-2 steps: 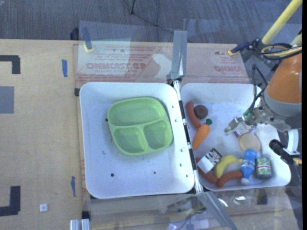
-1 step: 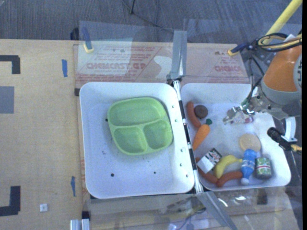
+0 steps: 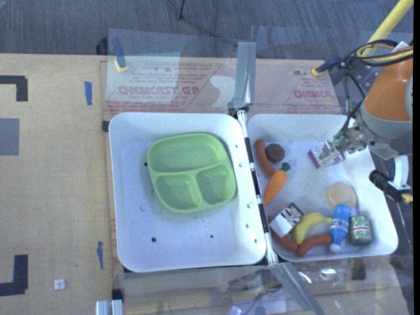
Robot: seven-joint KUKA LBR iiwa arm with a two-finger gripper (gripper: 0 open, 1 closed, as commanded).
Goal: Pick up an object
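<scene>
Two shallow white bins sit side by side on the bench. The left bin (image 3: 131, 241) carries a green divided plate (image 3: 191, 172), lying flat a little toward its far edge, three compartments facing up. The right bin (image 3: 384, 245) holds the loose things. Along its left edge lies a reddish sausage (image 3: 262, 156) with a dark round piece (image 3: 275, 153) touching its side, and just below them an orange carrot (image 3: 275, 186) slanting toward the near-left corner. Near the near edge a small white and black box (image 3: 286, 219) rests beside a yellow banana (image 3: 310, 226), and a second sausage (image 3: 308, 245) curves under both. To the right of the banana stand a blue bottle (image 3: 339, 225) and a green can (image 3: 359, 229), just beside each other, with a tan round cookie (image 3: 342, 195) a little farther in. Toward the far-right part of the bin lies a small pink and white packet (image 3: 325, 153). The arm (image 3: 388, 104) reaches in over the bin's right edge — its gripper (image 3: 348, 140) hangs just right of that packet, close to touching it. Whether the pincer is wide, narrow or closed on anything cannot be told — its tips are too small and cluttered to read.
</scene>
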